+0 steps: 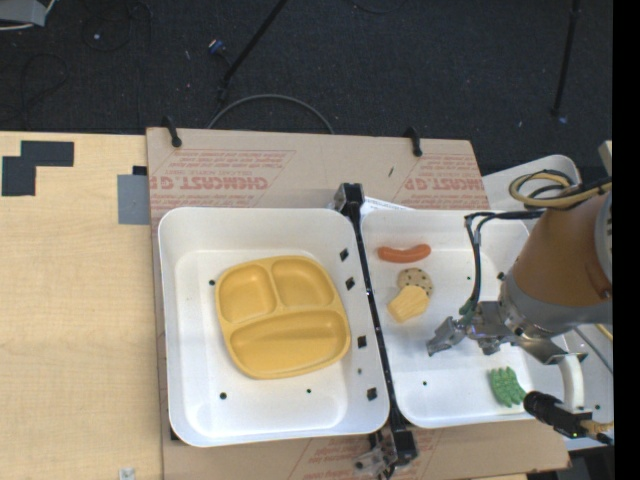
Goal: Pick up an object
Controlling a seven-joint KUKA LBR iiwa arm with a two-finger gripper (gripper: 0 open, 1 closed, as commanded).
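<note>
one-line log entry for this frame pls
claw over right bin, nothing seen held | hot dog, cookie, cheese, green toy in right bin | yellow tray in left bin

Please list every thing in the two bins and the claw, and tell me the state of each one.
Yellow divided plate: flat in the left bin, compartments bare.
Sausage: lying in the right bin, untouched.
Cookie: lying flat, against the cheese.
Cheese wedge: lying below the cookie.
Green toy: lying near the right bin's front.
Claw: over the right bin, holding nothing.
</note>
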